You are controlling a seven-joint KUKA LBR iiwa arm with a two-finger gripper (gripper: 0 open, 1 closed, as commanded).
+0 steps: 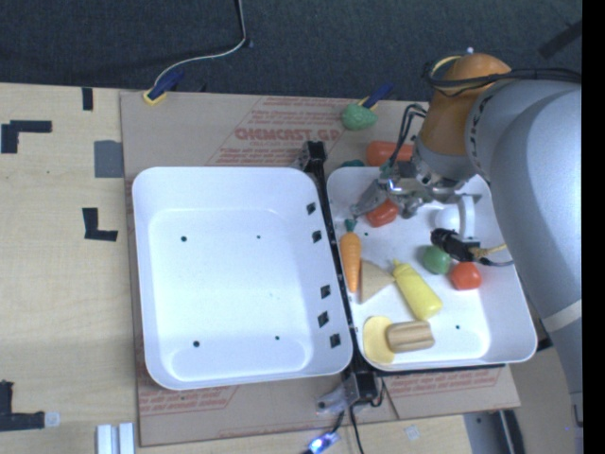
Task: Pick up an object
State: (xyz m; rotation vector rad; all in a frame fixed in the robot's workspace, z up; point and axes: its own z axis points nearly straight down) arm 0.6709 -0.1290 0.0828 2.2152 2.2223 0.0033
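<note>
**Reaching for the red piece at the top of the right bin**

Lying near the upper left corner of the right bin [510, 343], a small red-orange object [382, 215] sits just under the claw. The gripper [392, 193] hangs right over it, its metal tips so close above that they may be touching the object's top; whether the tips are spread or pressed together I cannot tell, since they blur into one grey cluster from this angle. Nothing is visibly pinched yet. The step in hand looks like the approach or descent onto a target, with the grasp itself not yet made. Next the claw would need to settle around the red object, close, and lift straight up.

Just below and to the left lies a carrot [351, 261], near enough to be nudged. Farther down rest a yellow bottle [417, 290] and a wooden cylinder [409, 335]; a green ball [436, 260] and a red tomato [465, 275] lie to the right. The left bin [151, 253] stands alongside.
</note>
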